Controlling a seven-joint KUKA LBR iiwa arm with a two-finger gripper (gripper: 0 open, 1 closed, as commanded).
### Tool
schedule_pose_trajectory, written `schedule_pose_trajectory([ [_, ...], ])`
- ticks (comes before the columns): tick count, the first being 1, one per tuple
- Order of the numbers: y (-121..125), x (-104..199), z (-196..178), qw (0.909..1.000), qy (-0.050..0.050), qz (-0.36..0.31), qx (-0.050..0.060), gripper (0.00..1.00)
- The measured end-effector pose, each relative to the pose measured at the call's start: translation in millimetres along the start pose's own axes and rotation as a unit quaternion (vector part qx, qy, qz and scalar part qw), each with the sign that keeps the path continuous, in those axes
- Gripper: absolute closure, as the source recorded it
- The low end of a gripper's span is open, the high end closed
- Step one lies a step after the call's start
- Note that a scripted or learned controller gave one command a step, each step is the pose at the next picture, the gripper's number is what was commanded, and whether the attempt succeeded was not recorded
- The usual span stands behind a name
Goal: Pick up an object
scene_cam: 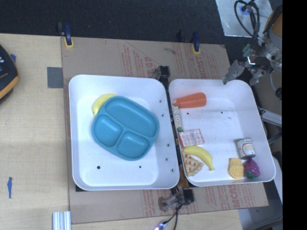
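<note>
Hovering past the right bin's (254, 99) far corner, the fingers (235, 73) look spread, gripping nothing.

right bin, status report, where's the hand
Hand above right bin's far right corner, nothing between fingers. Carrot nearest, untouched. Path clear.
</note>
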State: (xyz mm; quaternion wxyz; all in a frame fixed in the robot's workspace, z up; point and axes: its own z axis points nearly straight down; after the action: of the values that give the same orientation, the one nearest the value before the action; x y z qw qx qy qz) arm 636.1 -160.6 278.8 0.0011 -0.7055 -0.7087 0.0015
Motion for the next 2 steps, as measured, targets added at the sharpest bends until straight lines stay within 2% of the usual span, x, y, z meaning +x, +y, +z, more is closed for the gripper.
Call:
schedule_pose_trajectory([
  [1,19.9,27.1,77.6,1.0,0.0,-0.001,0.001,0.0],
  [2,20.6,63.8,112.9,1.0,0.0,-0.001,0.001,0.0],
])
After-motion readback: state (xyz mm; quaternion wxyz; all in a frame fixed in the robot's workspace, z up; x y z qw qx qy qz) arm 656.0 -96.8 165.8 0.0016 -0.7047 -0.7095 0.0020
